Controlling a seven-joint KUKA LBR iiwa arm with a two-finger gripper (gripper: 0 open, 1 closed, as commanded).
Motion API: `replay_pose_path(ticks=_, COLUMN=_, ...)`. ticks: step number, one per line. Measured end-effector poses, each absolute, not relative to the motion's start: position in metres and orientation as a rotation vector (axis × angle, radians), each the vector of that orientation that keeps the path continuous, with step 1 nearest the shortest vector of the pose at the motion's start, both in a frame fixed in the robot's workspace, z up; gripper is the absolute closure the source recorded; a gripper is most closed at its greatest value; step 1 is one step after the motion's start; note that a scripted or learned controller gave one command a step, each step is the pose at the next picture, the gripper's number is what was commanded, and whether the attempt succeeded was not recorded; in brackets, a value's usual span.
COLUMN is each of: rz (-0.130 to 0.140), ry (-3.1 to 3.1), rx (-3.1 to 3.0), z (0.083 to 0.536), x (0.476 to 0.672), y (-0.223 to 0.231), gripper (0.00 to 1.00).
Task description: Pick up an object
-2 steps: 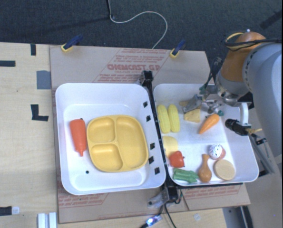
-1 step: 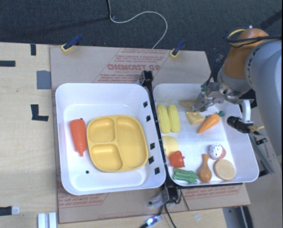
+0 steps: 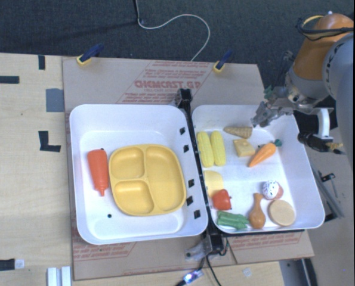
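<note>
So the arm (image 3: 323, 52) comes in from the right and its gripper (image 3: 265, 114) hangs over the top right corner of the right bin (image 3: 311, 186), just above the food pile. Can't tell how the gripper is set from this angle, it's a dark blur, and nothing shows in it.

Right bin is packed. Closest to the gripper is a tan wedge (image 3: 237, 131), just to its left and a bit lower. Below that sits a cheese chunk (image 3: 244, 148), touching or nearly touching a carrot (image 3: 262, 154) lying at a slant with its green tip up right. Two corn cobs (image 3: 211, 149) stand side by side along the left wall. Under them there's a yellow piece (image 3: 213, 180) with a red pepper (image 3: 222, 200) right against it, then a green veg (image 3: 232, 221) at the bottom edge. Next to that: a drumstick (image 3: 258, 212), a round bun (image 3: 281, 213) and a small white and red ball (image 3: 272, 189) above the bun.

Left bin (image 3: 85, 119) has a yellow divided plate (image 3: 146, 179) in the middle and an orange-red sausage (image 3: 98, 170) upright just left of it, about touching the plate's rim.
</note>
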State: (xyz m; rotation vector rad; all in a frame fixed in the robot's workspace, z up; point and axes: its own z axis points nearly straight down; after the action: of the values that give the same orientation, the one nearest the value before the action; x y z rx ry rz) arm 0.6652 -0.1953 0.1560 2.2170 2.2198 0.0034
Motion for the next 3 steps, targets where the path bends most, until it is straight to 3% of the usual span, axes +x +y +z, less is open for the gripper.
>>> replay_pose_path(ticks=1, rz=0.005, ry=2.221, rx=2.215, z=0.213, x=0.674, y=-0.188, gripper=1.0)
replay_pose_path(ticks=2, rz=0.001, ry=2.222, rx=2.22, z=0.225, x=0.674, y=-0.187, gripper=1.0)
replay_pose_path(ticks=3, rz=0.0, ry=2.228, rx=2.217, z=0.234, x=0.646, y=-0.141, gripper=1.0)
